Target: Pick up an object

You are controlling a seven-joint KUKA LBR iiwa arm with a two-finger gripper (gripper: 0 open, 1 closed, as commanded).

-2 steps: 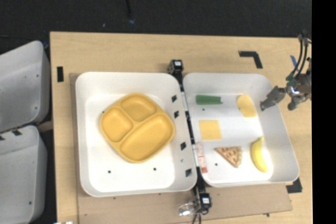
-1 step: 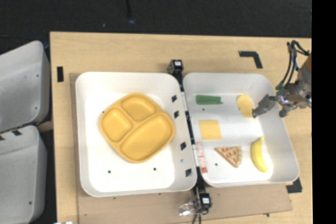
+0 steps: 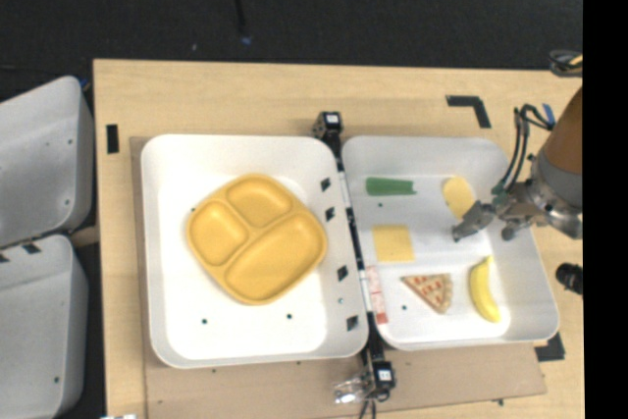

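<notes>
Nearest the camera, at the bottom of the view, a small metal clamp (image 3: 361,388) sits at the seam where the two white bins meet. In the right bin (image 3: 432,334), just ahead of it, are a pizza slice (image 3: 430,290) and a banana (image 3: 482,290), both lying flat, below the gripper (image 3: 481,220) and apart from it. To the gripper's left and a little lower lies a square yellow cheese slice (image 3: 392,242); farther left and higher, a green strip (image 3: 391,185); just above the gripper, close beside it, a pale yellow oval piece (image 3: 457,194). These toy foods are spread well apart on the bin floor, which I judge leaves room for fingers to come down around any one of them. The gripper hangs over bare bin floor between the oval piece and the banana, with nothing between its fingers; two dark prongs seem to splay outward, so I read it as open and not yet holding anything. Which piece it is headed for cannot be told; the oval piece is nearest. Far to the gripper's left, the left bin (image 3: 177,329) holds a yellow divided plate (image 3: 257,237), lying right way up and untouched. The arm (image 3: 561,152) is cut off at the right, so only its wrist and cables show, and the fingertips are small and blurred.
</notes>
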